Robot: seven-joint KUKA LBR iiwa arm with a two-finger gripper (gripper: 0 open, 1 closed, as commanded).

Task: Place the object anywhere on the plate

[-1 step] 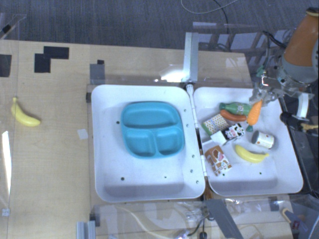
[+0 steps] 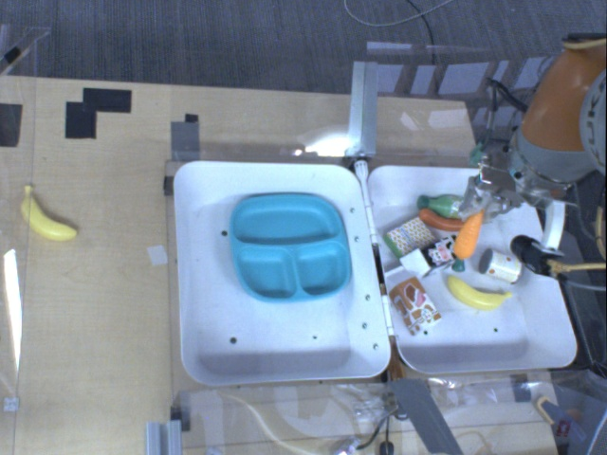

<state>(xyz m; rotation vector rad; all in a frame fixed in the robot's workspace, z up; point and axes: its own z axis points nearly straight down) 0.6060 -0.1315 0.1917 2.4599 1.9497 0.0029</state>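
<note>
Under the arm [image 2: 567, 102], fingers [image 2: 477, 195] obscured.

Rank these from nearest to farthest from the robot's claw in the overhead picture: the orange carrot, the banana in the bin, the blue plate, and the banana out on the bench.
Measured from the gripper:
1. Carrot, just below it in the right bin.
2. Banana in the bin, lower in the same bin.
3. Blue plate, in the left bin.
4. Banana on the bench, far left, outside both bins.
</note>
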